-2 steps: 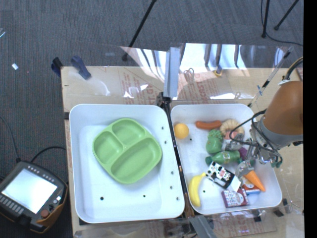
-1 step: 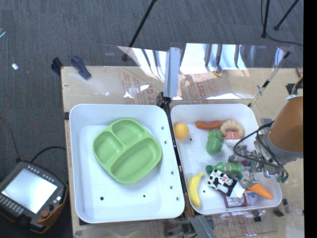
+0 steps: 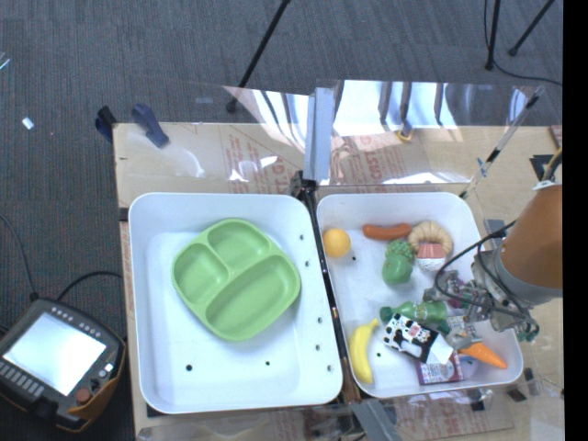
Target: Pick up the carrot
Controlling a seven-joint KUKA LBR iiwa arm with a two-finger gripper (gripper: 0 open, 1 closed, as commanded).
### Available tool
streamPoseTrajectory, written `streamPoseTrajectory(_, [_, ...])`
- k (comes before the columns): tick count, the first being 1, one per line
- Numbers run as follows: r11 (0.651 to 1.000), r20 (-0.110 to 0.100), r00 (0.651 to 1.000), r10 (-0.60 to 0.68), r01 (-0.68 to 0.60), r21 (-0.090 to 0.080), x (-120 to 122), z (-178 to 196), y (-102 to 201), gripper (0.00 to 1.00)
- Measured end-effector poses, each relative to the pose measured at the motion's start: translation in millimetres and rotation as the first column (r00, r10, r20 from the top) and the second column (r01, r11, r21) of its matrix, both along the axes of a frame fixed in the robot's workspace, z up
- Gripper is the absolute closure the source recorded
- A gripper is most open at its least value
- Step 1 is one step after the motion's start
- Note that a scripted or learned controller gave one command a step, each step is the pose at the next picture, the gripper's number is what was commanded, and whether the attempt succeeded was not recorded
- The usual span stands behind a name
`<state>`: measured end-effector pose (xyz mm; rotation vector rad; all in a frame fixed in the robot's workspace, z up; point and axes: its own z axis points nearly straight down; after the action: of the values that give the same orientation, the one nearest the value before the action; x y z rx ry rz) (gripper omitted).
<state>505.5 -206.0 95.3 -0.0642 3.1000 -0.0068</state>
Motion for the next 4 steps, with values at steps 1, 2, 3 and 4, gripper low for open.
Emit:
streamPoseTrajectory(1, [0.979, 0.017, 0.979, 0.204, -0.204, -0.011, -3.6, 5.2, 4.1, 0.00])
streamPoseTrajectory(2, [0.967, 0.013, 0.967, 0.254, -0.253, -0.012, -1.9, 4.3, 1.6, 0.00])
streamPoseTrajectory(3, [0.964, -0.001, 0.964, 0.267, -0.267, -0.009, 3.9, 1.0, -0.3, 0.00])
streamPoseTrajectory(4, [0.956, -0.005, 0.956, 0.294, -0.294, -0.008, 5.6, -1.0, 0.0, 0.00])
